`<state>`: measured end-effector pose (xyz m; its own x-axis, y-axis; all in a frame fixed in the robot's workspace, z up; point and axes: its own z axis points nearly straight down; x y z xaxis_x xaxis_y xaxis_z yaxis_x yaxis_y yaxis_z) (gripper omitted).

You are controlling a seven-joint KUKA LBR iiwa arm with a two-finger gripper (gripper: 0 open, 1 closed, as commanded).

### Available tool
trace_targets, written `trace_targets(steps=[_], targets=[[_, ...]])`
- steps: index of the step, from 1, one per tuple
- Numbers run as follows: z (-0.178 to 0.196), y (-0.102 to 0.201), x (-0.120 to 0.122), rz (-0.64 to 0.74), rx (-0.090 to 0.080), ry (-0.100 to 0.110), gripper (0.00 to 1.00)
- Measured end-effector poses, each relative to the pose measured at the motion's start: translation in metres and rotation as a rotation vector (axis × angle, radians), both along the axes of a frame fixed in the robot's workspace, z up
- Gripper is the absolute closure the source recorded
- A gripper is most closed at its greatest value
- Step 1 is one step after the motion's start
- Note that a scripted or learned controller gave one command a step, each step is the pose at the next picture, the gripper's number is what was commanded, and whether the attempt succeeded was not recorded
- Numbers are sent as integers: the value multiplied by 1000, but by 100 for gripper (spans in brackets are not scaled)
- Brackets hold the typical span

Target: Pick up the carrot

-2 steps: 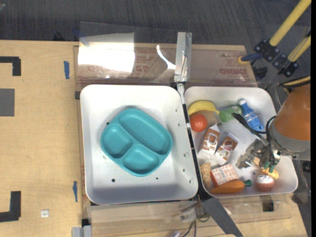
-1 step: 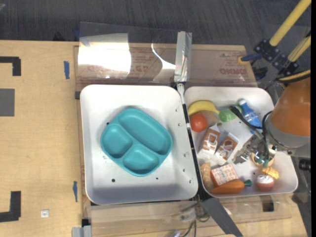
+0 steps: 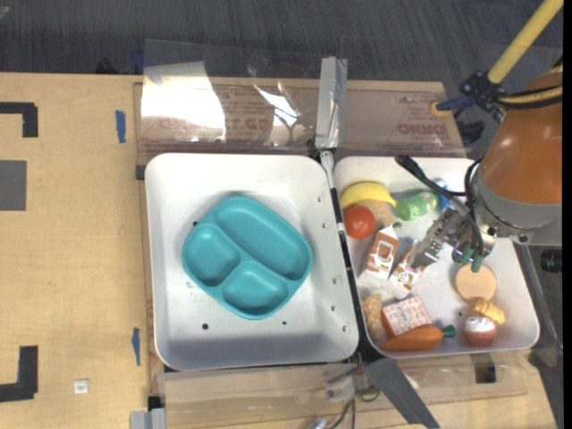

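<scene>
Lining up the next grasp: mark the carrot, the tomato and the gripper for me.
carrot [image 3: 414, 337], camera view, middle of its orange body.
tomato [image 3: 360, 222], camera view, centre of its red top.
gripper [image 3: 435, 239], camera view, midway between its fingertips.

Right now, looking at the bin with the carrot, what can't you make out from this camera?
- Gripper: camera view, blurred metal; finger opening unreadable.
- Carrot: its top edge is hidden under the red-and-white box.
- Small white packets: labels too small to read.
- Right bin: its far right corner is covered by the arm, so the floor there is hidden.
</scene>
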<state>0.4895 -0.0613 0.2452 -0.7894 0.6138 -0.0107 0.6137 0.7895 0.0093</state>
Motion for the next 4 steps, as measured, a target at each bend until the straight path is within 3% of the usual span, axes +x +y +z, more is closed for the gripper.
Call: trace_targets(steps=[1, 2, 3, 4], targets=[[-136, -52, -5, 446, -6, 8, 100], [-59, -20, -7, 752, -10, 3, 100], [-16, -60, -2, 1225, -15, 4, 100], [-54, -91, 11, 1042, -7, 11, 100]])
